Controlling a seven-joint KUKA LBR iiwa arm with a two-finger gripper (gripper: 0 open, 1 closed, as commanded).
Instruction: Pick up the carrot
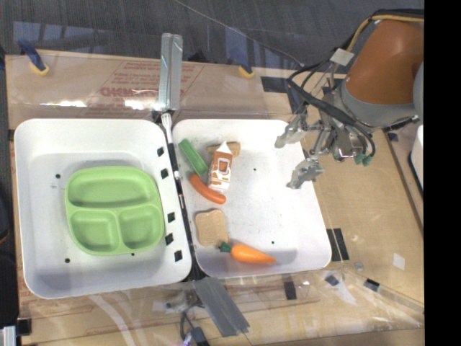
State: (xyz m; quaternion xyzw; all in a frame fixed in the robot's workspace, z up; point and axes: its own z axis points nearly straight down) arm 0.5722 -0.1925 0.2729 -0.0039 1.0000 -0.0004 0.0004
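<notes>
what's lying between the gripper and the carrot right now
Only bare white floor of the right bin. In the camera view, the gripper, fingers spread, hangs over that bin's upper right part; the carrot lies at its near edge.

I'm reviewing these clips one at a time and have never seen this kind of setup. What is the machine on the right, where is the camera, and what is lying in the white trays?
One camera looks down at a slant on a bench with two shallow white bins. The grey and orange shape on the right is a robot arm. Its claw, two fingers spread apart, hangs over the right bin with nothing between the fingers. The left bin holds a green divided plate. The right bin holds toy food: a carrot near the front edge, a slice of bread, a small carton, a green vegetable and a reddish-orange sausage-like piece. The carrot, the task's target, lies untouched.
</notes>
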